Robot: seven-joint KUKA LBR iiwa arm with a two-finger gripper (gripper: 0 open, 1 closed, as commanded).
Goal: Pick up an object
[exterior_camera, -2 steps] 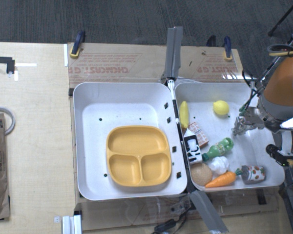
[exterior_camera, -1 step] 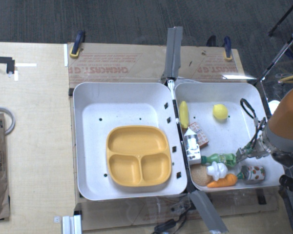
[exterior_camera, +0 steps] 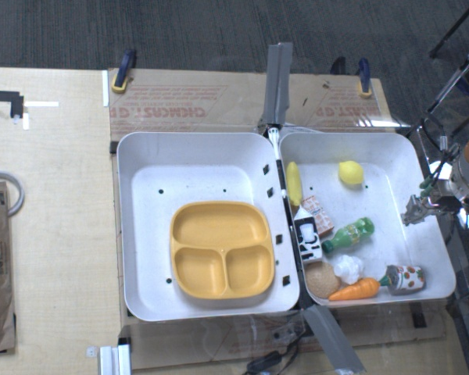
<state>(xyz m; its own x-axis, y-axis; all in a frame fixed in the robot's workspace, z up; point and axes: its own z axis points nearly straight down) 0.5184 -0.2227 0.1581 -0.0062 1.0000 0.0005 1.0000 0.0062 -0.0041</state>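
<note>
Objects sit in the right bin [exterior_camera: 406, 151]: lemon [exterior_camera: 350, 173], banana [exterior_camera: 294, 183], green bottle [exterior_camera: 349, 234], carrot [exterior_camera: 355, 290]. Gripper [exterior_camera: 417, 209] hangs at the bin's right edge, grasping nothing; its state, cannot tell. Left bin [exterior_camera: 141, 162] holds a yellow divided tray [exterior_camera: 221, 249].

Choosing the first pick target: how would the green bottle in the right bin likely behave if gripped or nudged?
The green bottle lies on its side, so a nudge would probably roll it. Its rounded, glossy body may slip between fingers. It looks like a light toy.
</note>
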